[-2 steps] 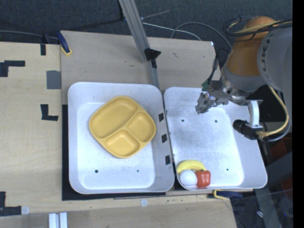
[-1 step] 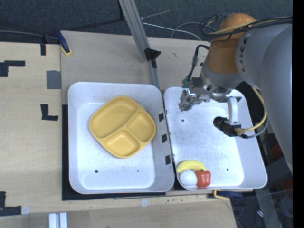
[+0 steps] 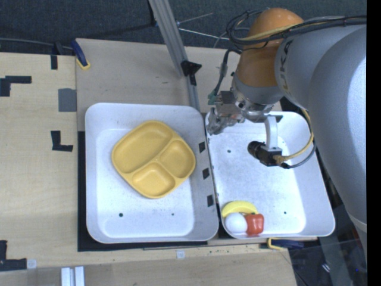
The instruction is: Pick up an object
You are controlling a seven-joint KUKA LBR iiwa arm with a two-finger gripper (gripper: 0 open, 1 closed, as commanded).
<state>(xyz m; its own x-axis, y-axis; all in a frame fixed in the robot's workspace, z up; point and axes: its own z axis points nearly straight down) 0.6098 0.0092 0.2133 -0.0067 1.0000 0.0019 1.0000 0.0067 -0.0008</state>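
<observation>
pincer (image 3: 219,123) at right bin's far-left corner, toys (image 3: 243,218) well apart.

One fixed camera, high over the bench.
It looks down at a slant across both white bins (image 3: 92,159); the arm (image 3: 333,100) enters from the right.

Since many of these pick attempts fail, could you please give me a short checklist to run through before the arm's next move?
1. Objects available: ok. A white ball, a red piece and a yellow piece sit in the right bin; a yellow divided plate lies in the left bin.
2. Gripper over a target: not ok; it is at the right bin's far left corner, apart from the cluster.
3. Gripper holding anything: cannot tell.
4. Cluster spacing: not ok; the pieces touch.
5. Plate lying flat: ok.
</observation>
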